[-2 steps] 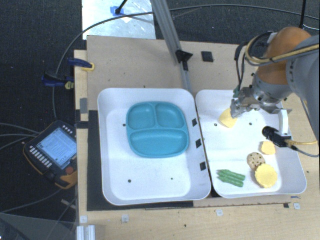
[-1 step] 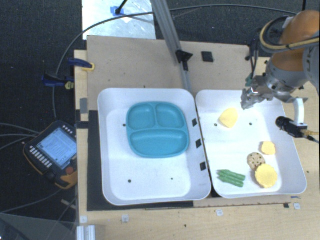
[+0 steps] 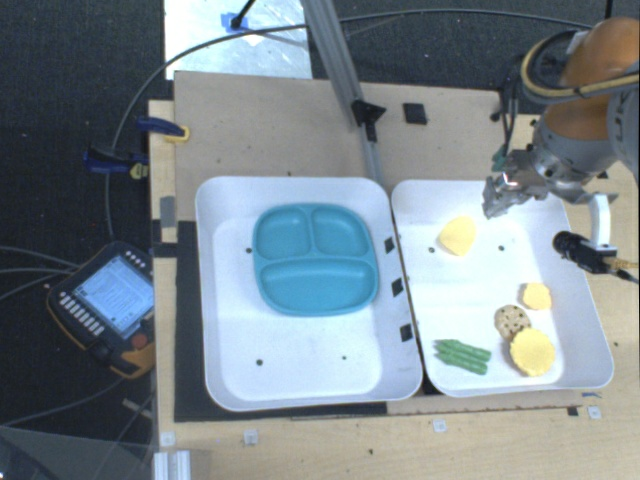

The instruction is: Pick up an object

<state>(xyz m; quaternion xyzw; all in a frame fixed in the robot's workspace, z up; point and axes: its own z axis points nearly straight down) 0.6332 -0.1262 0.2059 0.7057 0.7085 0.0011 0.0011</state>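
While the end effector (image 3: pixel 497 204) hangs over the upper part of the right bin (image 3: pixel 420 268), you should note that its tip is too dark and small to judge; whether it is spread or pressed together cannot be told, and nothing is seen pinched in it. The nearest candidate is a yellow chunk (image 3: pixel 458 236), lying on the bin floor just below and to the left of the tip, near but apart from it. Further pieces sit toward the lower right of the frame: a small yellow piece (image 3: pixel 537 296), a speckled cookie (image 3: pixel 511 319) touching a round yellow slice (image 3: pixel 532 352), and green beans (image 3: pixel 462 355) near the bin's lower edge. The left bin (image 3: pixel 220 298) carries a blue divided plate (image 3: pixel 316 259), well apart from the arm.

My judgement is that the approach is in hand and no grasp has been made. To do it well, you would centre the tip over the yellow chunk before descending, since it stands alone with bare floor all round. Descend straight, close only once the piece lies between the tips, and lift slowly to confirm it comes away. Avoid the cookie and slice as first targets; being in contact, one may drag the other. A black cable (image 3: pixel 585 251) beside the wrist hangs over the bin and warrants watching.
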